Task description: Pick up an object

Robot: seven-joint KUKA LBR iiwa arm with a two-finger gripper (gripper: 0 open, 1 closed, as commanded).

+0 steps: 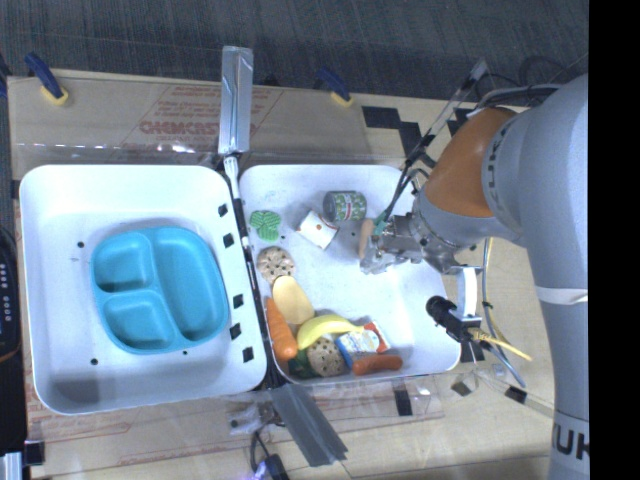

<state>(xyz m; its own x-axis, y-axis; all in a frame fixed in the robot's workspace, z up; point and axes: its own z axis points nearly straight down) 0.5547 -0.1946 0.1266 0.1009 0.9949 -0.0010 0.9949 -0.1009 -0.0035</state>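
My gripper hangs low over the right bin, near its middle right, just below and right of a small green can. A white cube lies to the gripper's left. Further left sit a green leafy piece and a round cookie. Along the bin's front lie a carrot, a pale slice, a banana, another cookie, a small carton and a sausage. Nothing shows between the fingers.
The left bin holds a blue divided tray. A metal divider bar stands between the bins at the back. Cables and a black connector hang by the right bin's right wall.
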